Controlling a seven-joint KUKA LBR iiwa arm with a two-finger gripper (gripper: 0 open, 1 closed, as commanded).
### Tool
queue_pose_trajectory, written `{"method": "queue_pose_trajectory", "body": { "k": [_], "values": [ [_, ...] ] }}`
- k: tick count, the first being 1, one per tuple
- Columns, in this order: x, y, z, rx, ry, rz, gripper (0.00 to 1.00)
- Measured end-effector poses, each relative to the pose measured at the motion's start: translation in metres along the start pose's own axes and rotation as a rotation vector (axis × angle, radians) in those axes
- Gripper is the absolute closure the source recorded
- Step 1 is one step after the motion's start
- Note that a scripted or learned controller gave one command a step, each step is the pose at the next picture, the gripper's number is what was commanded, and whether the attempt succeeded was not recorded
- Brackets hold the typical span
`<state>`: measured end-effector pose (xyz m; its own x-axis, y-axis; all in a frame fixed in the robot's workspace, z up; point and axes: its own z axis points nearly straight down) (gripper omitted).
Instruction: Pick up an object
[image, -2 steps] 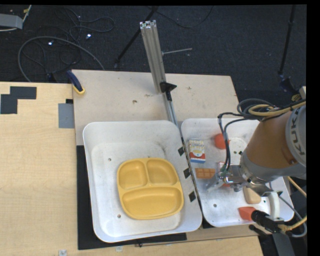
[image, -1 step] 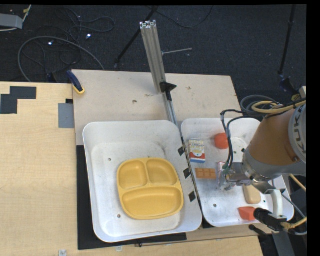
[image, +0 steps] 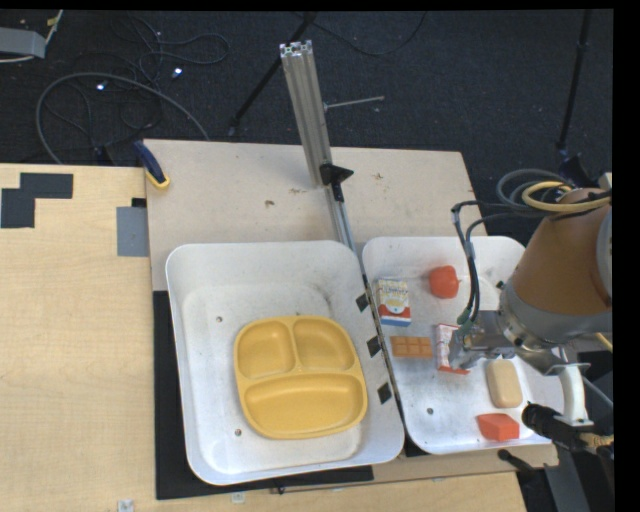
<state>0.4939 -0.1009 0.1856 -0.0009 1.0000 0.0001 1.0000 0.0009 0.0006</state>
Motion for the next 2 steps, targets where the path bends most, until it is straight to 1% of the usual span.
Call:
{"method": "queue_pose_trajectory", "body": {
  "k": [1, 2],
  "values": [
    [0.005, 0.008, -0.047, -0.001, 0.000, -0.001, 1.00],
    [0.007, 0.004, -0.109, -0.004, -0.001, -0.001, 1.00]
  ]
}}
